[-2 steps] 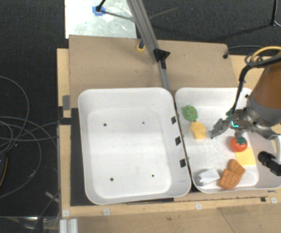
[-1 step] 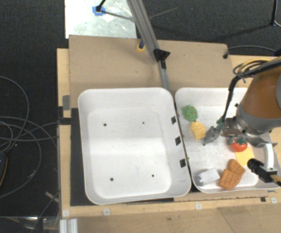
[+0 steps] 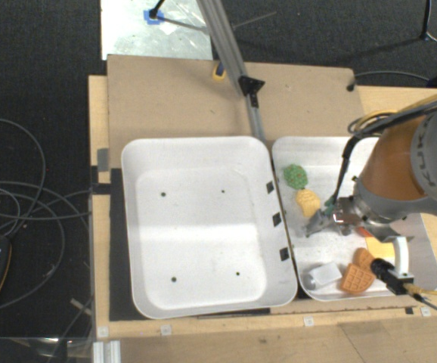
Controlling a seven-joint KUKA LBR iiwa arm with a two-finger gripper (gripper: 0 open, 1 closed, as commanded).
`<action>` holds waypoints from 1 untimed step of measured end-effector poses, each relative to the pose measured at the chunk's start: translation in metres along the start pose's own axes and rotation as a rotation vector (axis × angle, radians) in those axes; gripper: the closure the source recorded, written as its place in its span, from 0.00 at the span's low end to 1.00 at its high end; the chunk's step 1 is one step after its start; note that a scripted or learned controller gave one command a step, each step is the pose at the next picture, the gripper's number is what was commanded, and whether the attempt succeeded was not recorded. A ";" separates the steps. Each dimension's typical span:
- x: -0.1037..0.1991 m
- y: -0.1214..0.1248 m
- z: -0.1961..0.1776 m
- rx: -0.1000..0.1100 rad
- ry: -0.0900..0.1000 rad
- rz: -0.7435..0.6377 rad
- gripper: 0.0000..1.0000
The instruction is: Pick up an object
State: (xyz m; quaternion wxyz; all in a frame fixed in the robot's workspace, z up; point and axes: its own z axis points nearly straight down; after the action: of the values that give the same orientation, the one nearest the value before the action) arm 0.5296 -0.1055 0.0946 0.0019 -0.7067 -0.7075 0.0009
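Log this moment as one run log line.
grey KUKA gripper low in right white bin | beside yellow lumpy toy | nothing visibly held

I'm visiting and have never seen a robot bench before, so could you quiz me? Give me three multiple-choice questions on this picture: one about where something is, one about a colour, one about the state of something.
1. Which bin holds the small objects?
A. the left bin
B. the right bin
C. both bins

2. What colour is the bumpy object at the back of that bin?
A. green
B. blue
C. red

3. Where is the gripper?
A. over the left bin
B. outside both bins
C. low in the right bin beside the yellow object

Answers:
1. B: the right bin contains all the pieces, among them the orange waffle-shaped toy and the small white block.
2. A: the green bumpy object lies near the bin's far end.
3. C: the gripper sits just below the yellow object, inside the right bin.
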 end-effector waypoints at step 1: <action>-0.001 0.001 -0.013 -0.006 -0.001 0.001 1.00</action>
State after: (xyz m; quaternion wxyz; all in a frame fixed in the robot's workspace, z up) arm 0.5311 -0.1061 0.1080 -0.0006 -0.7070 -0.7072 -0.0010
